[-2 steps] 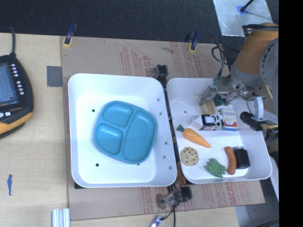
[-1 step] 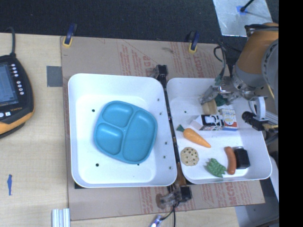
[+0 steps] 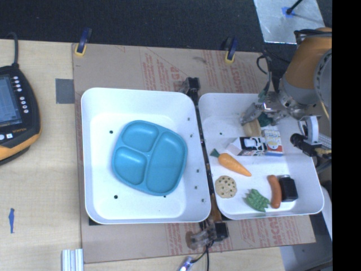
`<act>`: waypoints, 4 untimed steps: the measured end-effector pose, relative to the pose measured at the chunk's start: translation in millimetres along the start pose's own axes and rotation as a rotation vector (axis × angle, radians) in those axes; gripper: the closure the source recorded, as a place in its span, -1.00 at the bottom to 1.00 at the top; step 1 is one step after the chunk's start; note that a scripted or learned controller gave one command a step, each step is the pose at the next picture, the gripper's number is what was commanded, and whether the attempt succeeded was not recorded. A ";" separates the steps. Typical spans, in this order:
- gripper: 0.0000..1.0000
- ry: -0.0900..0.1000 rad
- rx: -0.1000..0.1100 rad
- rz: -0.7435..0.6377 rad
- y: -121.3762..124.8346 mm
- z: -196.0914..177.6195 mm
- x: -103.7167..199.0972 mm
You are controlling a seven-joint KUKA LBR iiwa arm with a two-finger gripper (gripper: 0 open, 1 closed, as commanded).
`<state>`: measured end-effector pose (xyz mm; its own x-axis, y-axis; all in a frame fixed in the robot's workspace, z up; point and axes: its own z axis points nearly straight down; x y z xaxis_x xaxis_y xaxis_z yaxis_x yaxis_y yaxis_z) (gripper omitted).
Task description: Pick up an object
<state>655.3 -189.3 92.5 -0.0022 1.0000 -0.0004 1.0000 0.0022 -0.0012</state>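
Observation:
The right white bin (image 3: 304, 208) holds several small items: an orange carrot (image 3: 233, 164), a round cookie (image 3: 225, 186), a green leafy toy (image 3: 256, 200), a brown sausage (image 3: 274, 191), a black block (image 3: 288, 188), a white carton (image 3: 272, 140), a black-and-white packet (image 3: 252, 145) and a tan block (image 3: 252, 129). My gripper (image 3: 258, 114) hangs over the far part of this bin, just above the tan block. It looks open, and I see nothing held between its fingers.
The left white bin (image 3: 96, 202) holds a blue divided plate (image 3: 149, 157). A teach pendant (image 3: 14, 114) lies on the bench at the far left. Clamps (image 3: 192, 85) sit between the bins at the far side, and more hardware (image 3: 206, 236) at the near side.

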 end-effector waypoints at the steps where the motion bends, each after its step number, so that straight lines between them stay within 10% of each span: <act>1: -1.00 0.000 0.000 0.001 1.3 -0.1 -6.1; 2: -1.00 0.001 -0.001 0.001 1.3 0.0 -20.8; 3: -1.00 0.001 0.004 -0.002 -88.3 1.2 43.2; 4: -1.00 0.000 0.002 -0.003 -40.2 0.7 50.9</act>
<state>615.0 -138.5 91.9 -0.0049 1.0000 -0.0005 1.0000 0.0049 -0.0032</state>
